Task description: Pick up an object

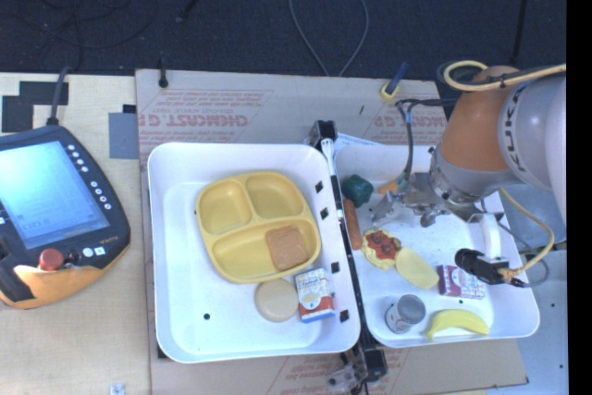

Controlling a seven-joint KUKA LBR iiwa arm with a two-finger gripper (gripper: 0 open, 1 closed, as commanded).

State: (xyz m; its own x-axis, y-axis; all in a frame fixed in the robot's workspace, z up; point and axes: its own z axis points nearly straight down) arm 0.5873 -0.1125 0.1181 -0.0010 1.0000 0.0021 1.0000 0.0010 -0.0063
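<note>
Banana [457, 322] and can [404, 313] in right bin [527, 314]; tool [413, 199] state unclear.

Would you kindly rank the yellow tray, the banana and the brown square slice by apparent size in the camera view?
Largest to smallest:
1. yellow tray
2. banana
3. brown square slice
The banana and the slice look close; I rank the banana higher on length alone.

Upside-down "CHEMCAST" print on cardboard sheet [231, 106]

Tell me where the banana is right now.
The banana lies at the near right corner of the right bin, just right of the small can and below the purple carton.
</note>
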